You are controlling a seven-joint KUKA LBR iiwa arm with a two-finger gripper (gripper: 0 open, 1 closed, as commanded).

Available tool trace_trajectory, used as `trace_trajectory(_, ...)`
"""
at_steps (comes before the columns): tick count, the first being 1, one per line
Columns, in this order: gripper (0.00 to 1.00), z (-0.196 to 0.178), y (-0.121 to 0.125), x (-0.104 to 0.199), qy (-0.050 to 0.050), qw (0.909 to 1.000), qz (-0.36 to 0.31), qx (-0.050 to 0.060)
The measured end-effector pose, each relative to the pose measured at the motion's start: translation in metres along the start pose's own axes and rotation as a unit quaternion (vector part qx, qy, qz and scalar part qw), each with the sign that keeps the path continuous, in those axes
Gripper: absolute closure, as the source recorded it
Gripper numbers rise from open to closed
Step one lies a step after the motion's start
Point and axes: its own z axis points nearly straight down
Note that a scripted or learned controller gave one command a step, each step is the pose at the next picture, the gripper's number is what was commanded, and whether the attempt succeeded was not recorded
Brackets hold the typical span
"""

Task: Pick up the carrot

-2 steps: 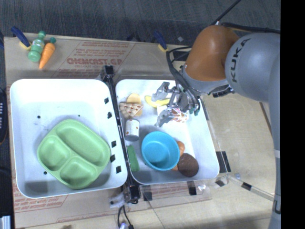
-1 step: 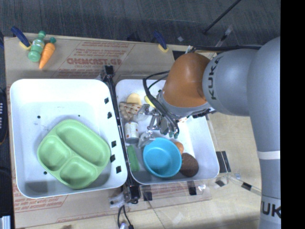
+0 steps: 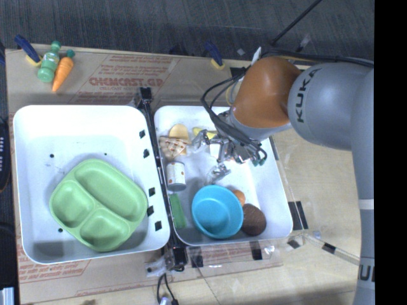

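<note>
The carrot (image 3: 62, 72), orange with a green top, lies on the cardboard at the far left, beyond the back edge of the left bin (image 3: 25, 170). It rests against a green toy bottle (image 3: 48, 66). My gripper (image 3: 220, 165) hangs low over the middle of the right bin (image 3: 276, 189), far to the right of the carrot. It sits just behind a blue bowl (image 3: 217, 212), and nothing shows held in it.
The left bin holds a green divided plate (image 3: 98, 203). In the right bin lie a small jar (image 3: 176, 175), a green piece (image 3: 178, 212), tan food toys (image 3: 173, 140), an orange ball (image 3: 238, 196) and a brown ball (image 3: 254, 220). Blue clips (image 3: 27, 48) sit at the bench's back edge.
</note>
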Motion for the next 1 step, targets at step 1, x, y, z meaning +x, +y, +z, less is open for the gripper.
trace_trajectory(1, 0.00, -0.0100, 0.0542, 0.0398, -0.018, 0.9996, -0.023, 0.005)
